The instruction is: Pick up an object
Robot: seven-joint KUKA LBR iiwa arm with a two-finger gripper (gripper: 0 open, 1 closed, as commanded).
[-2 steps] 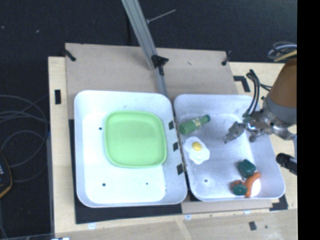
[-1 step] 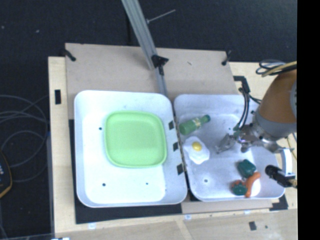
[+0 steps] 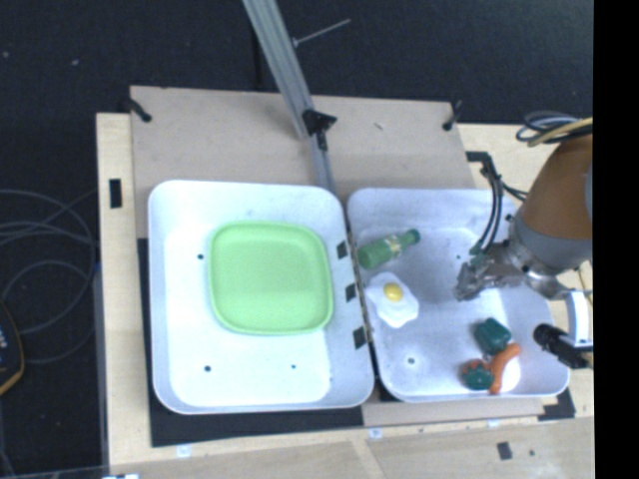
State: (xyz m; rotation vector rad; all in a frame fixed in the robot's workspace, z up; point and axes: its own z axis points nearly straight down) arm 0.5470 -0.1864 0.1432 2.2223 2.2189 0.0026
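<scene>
Object to pick is undecided: the green bottle (image 3: 387,248) lies tipped by the right bin's (image 3: 439,208) left wall, the fried egg (image 3: 394,301) just below it, a dark green piece (image 3: 491,333) and a carrot (image 3: 496,369) crowd its near right corner. The gripper (image 3: 477,275) hangs mid-bin over bare floor, gripping nothing, jaws too blurred to tell. The green plate (image 3: 270,277) fills the left bin's (image 3: 180,297) middle

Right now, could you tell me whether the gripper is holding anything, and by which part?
Nothing shows between the gripper's tips; it hangs over bare floor of the right bin.
</scene>
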